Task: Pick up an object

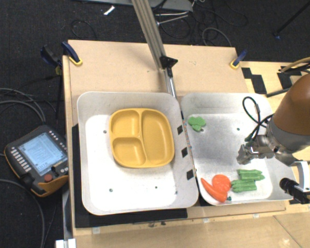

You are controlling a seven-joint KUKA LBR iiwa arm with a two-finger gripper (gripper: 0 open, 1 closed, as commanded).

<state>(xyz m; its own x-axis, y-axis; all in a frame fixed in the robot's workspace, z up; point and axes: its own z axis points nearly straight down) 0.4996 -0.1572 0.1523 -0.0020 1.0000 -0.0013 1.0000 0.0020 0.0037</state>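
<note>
Surroundings: tabletop and floor items

Tan tabletop [119, 68] with blue-and-yellow clamps [71, 53] at its back corners; handheld control pendant [39, 159] on dark carpet at left, with black cables [10, 94]; metal pole [150, 25] slanting from the top.

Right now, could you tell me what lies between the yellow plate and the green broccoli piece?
In the camera view, just the bins' adjoining rims separate yellow plate and broccoli piece.
</note>
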